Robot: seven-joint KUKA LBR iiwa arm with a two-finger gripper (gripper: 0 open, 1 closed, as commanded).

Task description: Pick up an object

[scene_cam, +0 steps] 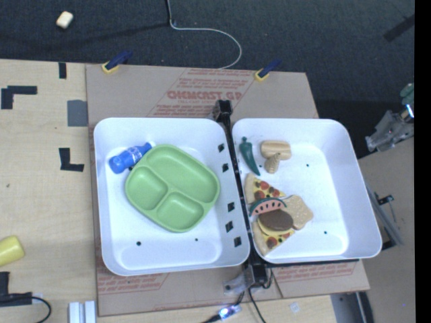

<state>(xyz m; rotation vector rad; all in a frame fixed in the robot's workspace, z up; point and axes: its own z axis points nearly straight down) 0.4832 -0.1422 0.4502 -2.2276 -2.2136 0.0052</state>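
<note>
Nearest the camera, at the near left of the right bin (pixel 337 180), a toy pizza slice (pixel 276 210) is seen lying flat against the dividing wall, with a green chili (pixel 248 155) and a tan mushroom-shaped toy (pixel 274 153) just beyond it. These are judged light, rigid, slippery plastic; the mushroom's narrow stem is best pinched, whereas the green divided plate (pixel 173 187) and blue toy (pixel 128 158) in the left bin (pixel 108 234) offer less. Whether the tool (pixel 394 128), glimpsed at the right edge, is wide or narrow cannot be told
</note>
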